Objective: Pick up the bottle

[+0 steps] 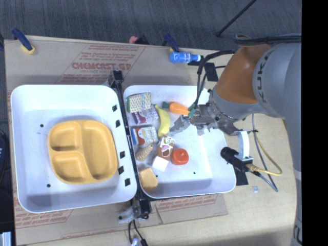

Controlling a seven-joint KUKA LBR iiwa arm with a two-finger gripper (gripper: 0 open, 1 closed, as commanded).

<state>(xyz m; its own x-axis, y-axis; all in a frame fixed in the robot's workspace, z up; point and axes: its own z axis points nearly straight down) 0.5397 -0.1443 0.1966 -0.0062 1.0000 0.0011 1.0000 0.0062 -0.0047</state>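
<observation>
Cardboard-covered bench (97, 65) carries two white bins side by side. From my remote seat I see the left bin (20, 137) holding a yellow divided plate (82, 150). Right bin (220, 181) holds a clutter along its left side: cracker pack (139, 102), banana (163, 122), carrot (179, 108), small cartons (145, 135), a red round piece (180, 157) and a bread slice (148, 178). I can't pick out a bottle for sure in that pile; a blue bottle-like item (180, 58) lies outside the bins, on the bench behind the right bin. Gripper (180, 123) hangs low over the right bin beside the banana and carrot, jaws look slightly spread, nothing between them.
</observation>
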